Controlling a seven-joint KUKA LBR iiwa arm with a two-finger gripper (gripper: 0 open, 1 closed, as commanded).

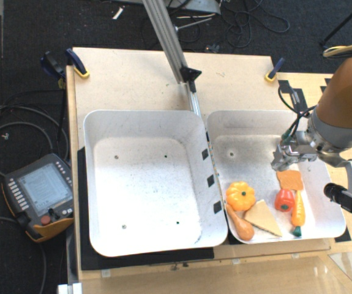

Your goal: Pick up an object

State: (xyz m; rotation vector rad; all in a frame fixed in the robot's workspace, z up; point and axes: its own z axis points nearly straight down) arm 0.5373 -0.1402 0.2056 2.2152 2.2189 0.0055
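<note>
The claw [284, 157] hangs in the right bin [249, 133]; I cannot tell how it is set. Just below it lies an orange block [290, 180]. It looks light and stiff, so pinch its flat sides.

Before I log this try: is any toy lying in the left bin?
No. All the toys, such as the orange pumpkin and the tan wedge, lie in the right bin, none in the left bin.

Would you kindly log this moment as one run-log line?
arm: over right bin | end effector: above orange block | toys: clustered at front | left bin: idle
</note>
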